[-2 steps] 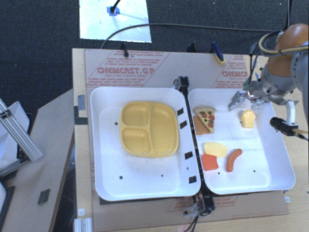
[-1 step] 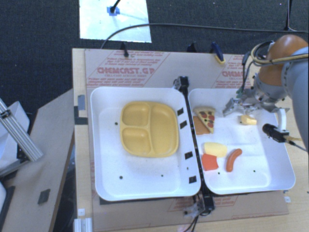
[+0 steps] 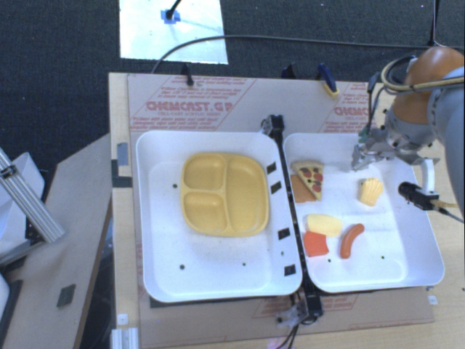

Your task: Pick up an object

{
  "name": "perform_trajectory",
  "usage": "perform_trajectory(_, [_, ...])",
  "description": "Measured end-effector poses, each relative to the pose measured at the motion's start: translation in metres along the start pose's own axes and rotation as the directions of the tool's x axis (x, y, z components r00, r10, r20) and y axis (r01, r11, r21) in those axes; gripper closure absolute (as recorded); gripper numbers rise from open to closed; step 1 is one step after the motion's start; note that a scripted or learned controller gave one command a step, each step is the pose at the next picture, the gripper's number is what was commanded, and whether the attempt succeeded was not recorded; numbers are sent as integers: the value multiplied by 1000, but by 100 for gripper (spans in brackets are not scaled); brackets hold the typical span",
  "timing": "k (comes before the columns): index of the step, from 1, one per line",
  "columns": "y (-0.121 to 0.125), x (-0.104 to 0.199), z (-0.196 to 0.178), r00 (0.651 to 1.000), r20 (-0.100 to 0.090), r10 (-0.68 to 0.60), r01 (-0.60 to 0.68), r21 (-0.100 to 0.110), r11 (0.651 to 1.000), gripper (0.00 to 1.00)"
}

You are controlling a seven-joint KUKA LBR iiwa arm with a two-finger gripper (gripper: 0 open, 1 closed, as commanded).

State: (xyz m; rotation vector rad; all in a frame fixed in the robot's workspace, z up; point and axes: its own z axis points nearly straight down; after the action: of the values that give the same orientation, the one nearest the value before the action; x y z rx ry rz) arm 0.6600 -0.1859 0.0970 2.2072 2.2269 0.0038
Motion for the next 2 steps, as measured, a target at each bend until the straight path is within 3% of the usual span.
perform_trajectory(1, [-7,-5,-51,1000,-1,8,-8,0,1000,100])
perform_trajectory(2, [2,0,-100,1000,-1,3,-3,-1,1000,100])
